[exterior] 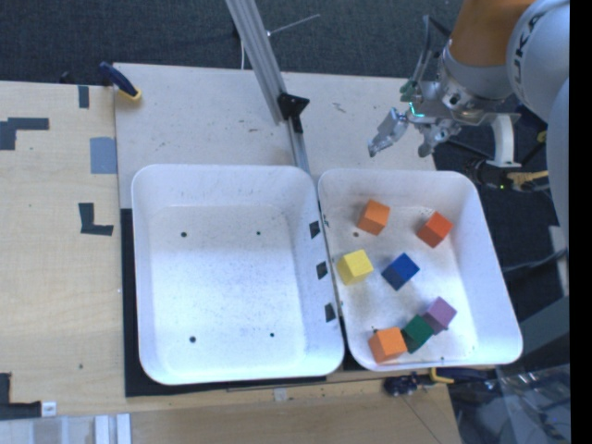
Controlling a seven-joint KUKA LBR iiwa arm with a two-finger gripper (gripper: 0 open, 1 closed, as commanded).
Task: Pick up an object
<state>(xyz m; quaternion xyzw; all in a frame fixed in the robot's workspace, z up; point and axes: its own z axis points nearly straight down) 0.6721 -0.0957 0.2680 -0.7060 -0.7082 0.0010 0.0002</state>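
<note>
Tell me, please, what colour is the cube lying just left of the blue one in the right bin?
Yellow. The cube shows clearly in the camera view, beside the blue cube.

Gripper (410,137) sits up past the far rim of the right bin (481,213), fingers spread apart w/ nothing btwn them. All the cubes are below it in that bin: orange cube (374,217) closest, another orange cube (434,228) just right of that, then yellow cube (354,266) and blue cube (400,271) further down. Farthest from the claw: purple cube (441,314), green cube (419,331), third orange cube (388,343), bunched together. Left bin (157,276) is way off to its lower left.
</note>
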